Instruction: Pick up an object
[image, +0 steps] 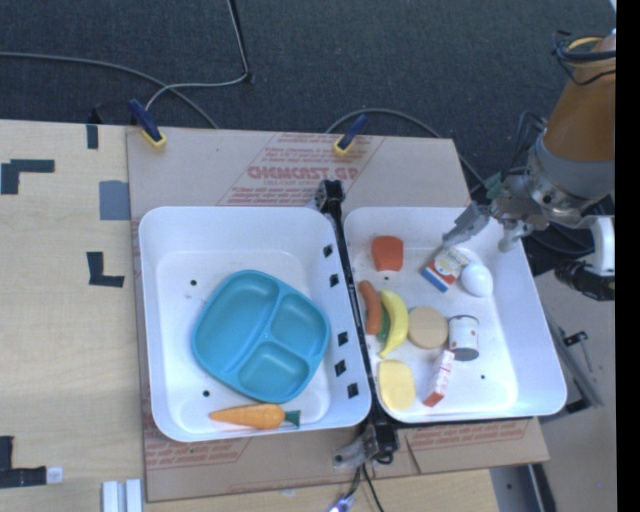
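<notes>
White egg (476, 279) just below hand (487, 233)

Blue plate (260, 335), orange carrot (248, 417), yellow banana (396, 320), 2 white bins (160, 300)

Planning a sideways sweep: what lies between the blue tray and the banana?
In the camera view, the bins' divider and a sausage lie between the blue tray and banana.

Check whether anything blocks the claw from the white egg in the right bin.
Nothing visible does. The claw hovers up and to the left of the white egg. The small red, white and blue carton touches the egg's left side and could crowd a grasp.
</notes>
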